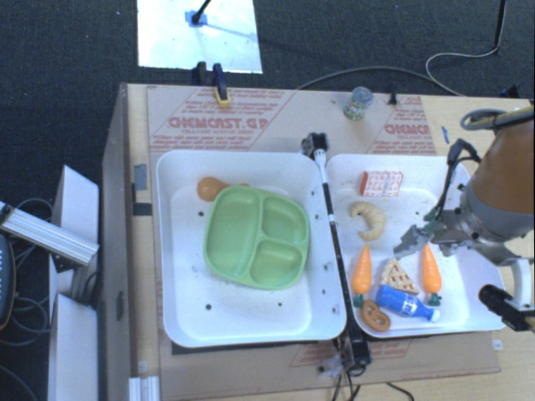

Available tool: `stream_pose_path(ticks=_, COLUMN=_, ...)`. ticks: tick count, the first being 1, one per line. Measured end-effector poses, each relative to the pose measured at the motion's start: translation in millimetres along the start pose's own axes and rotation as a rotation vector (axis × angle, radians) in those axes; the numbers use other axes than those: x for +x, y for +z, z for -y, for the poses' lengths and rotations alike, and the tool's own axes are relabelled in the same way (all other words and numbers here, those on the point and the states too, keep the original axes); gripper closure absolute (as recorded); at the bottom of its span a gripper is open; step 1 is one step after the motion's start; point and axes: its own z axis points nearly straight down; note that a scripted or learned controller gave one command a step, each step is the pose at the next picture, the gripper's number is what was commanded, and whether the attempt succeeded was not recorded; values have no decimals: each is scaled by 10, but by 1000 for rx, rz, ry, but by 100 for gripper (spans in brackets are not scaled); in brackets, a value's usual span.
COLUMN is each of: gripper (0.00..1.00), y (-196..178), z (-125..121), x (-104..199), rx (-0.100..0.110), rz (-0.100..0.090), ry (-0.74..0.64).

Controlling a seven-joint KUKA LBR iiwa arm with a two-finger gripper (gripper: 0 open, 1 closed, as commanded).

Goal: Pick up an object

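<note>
Your arm [501, 174] reaches in from the right over the right bin [456, 167], its fingers [420, 239] low above the bin floor; you cannot tell from this slanted view whether they stand wide or narrow, and nothing shows between them. Just right of the fingers lies one carrot [430, 271], upright along the bin and close to touching the tool. Below the fingers sits a pizza slice [399, 277], and below that a blue bottle [406, 302] lies on its side, its white cap pointing right. Left of the fingers, a second carrot [362, 270] lies near the bin's left wall, with a pretzel [375, 316] under it at the bottom corner. Up and left of the fingers a croissant [369, 220] curls on the white floor, well apart from the tool, and farther up a red-and-white box [382, 182] rests near the top wall. Far left of the fingers, across the divider, the left bin [188, 307] carries a green tray [256, 236] with several compartments, tilted slightly, and an orange ball [210, 189] touching its upper left edge. Both bins rest on your counter [251, 124], where a small jar [359, 104] stands beyond the bins, above and left of the fingers.
</note>
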Motion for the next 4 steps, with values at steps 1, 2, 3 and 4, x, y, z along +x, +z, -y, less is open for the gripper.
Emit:
stream_pose_path(ticks=1, gripper=0, y=943, z=30, x=-778, rx=2, rz=0, ry=2)
stream_pose_path(ticks=2, gripper=0, y=1209, z=-191, x=-549, rx=0, rz=0, ry=0)
stream_pose_path(ticks=3, gripper=100, y=1104, z=-198, x=-553, rx=-3, rz=1, ry=-1)
stream_pose_path(ticks=4, gripper=100, y=93, z=-25, x=425, rx=-2, rz=-1, ry=-1)
